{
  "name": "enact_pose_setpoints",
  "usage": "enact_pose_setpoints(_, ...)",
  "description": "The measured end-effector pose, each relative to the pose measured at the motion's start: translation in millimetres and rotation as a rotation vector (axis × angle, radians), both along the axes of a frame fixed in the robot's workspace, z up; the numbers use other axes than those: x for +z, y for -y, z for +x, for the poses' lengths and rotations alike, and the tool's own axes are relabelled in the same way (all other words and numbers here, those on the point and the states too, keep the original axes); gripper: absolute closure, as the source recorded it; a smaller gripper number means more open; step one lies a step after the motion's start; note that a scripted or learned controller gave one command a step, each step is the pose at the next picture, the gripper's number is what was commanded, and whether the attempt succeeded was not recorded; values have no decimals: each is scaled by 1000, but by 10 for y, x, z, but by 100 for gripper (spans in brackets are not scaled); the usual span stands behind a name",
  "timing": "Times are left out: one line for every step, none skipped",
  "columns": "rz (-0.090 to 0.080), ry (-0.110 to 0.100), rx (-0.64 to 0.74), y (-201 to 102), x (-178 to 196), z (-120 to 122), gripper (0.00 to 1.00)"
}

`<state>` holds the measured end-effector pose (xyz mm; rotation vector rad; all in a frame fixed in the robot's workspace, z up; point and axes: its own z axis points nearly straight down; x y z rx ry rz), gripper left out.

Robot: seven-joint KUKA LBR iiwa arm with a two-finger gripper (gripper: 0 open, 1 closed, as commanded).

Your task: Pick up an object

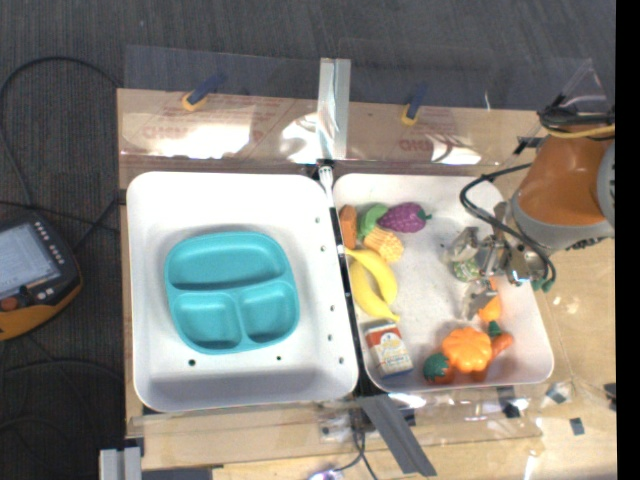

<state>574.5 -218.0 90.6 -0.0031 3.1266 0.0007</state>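
Gripper point(478, 268) hangs low inside the right bin point(540, 363), the grey arm point(565, 193) entering from the right; whether it is open or closed cannot be told. Just below it lie a small orange piece point(490, 311) and an orange pumpkin point(467, 349). To its left sit a banana point(372, 280), corn point(384, 244) and purple grapes point(403, 217). Far left, the other bin point(150, 268) holds a teal tray point(232, 289).
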Motion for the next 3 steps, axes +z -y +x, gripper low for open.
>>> enact_pose_setpoints(-2, 1, 0, 14, 9, -488, 0)
enact_pose_setpoints(-5, 6, 10, 12, 12, -518, 0)
enact_pose_setpoints(-8, -5, 71, 67, -1, -168, 0)
